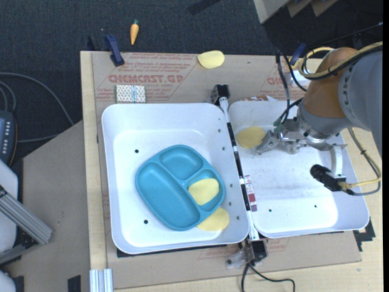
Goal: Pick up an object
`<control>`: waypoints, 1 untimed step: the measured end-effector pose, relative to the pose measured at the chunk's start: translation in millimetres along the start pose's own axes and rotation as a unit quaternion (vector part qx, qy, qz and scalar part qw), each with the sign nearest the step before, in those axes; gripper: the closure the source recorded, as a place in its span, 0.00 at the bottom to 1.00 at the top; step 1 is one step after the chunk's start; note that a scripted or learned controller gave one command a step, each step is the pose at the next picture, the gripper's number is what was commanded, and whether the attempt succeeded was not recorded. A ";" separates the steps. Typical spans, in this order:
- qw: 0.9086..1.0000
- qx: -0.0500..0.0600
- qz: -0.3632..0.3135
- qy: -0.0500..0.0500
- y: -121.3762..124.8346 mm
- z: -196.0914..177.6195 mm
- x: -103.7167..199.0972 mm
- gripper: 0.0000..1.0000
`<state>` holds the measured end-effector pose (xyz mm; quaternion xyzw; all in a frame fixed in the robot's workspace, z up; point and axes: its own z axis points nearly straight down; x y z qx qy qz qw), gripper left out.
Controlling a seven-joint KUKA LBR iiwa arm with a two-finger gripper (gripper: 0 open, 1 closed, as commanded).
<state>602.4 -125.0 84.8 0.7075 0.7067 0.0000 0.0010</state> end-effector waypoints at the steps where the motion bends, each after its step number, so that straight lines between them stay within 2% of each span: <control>1: 1.000 0.000 -0.001 0.000 64.5 -0.4 -35.4 0.00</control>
